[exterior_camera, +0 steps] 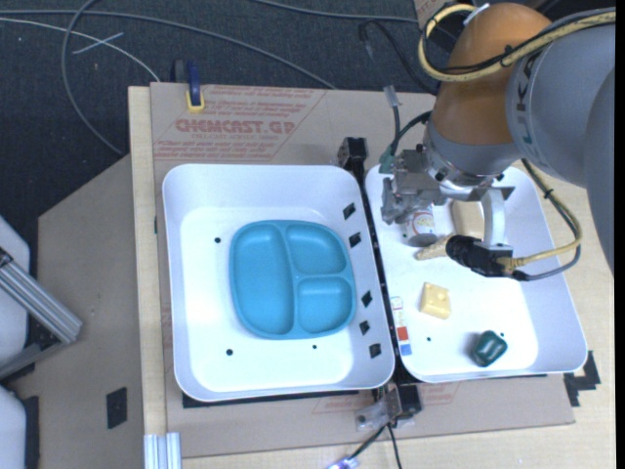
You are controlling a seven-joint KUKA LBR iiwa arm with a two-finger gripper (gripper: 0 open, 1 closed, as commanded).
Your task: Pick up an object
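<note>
Floor: dark carpet (59,86) surrounds your bench, with thin cables (98,27) looping across it at the top left.
Bench: a pale board (244,115) with red print lies under both bins, and a blue clamp (193,84) grips its far edge.
Left bin (186,291): you see one thing in it, a blue plate (291,279) with three compartments, lying flat near the middle.
Divider: small black clips (352,213) sit along the wall where the two bins meet.
Right bin (547,311): this holds the loose things you could pick from, and the arm hangs over its far half.
Arm (518,76): grey with an orange band, it comes in from the right and bends down toward the far left part of the right bin.
Gripper (402,203): it points down close to the bin's left wall. You cannot tell whether it is open or closed, and nothing can be seen held in it.
Stick (430,252): a pale sliver lies on the bin floor just beside the gripper, on its near side.
Block (436,300): a yellow piece sits near the middle of the right bin, apart from the gripper.
Lump (488,348): a teal thing rests near the bin's front edge, to the right of the block and well apart from the gripper.
</note>
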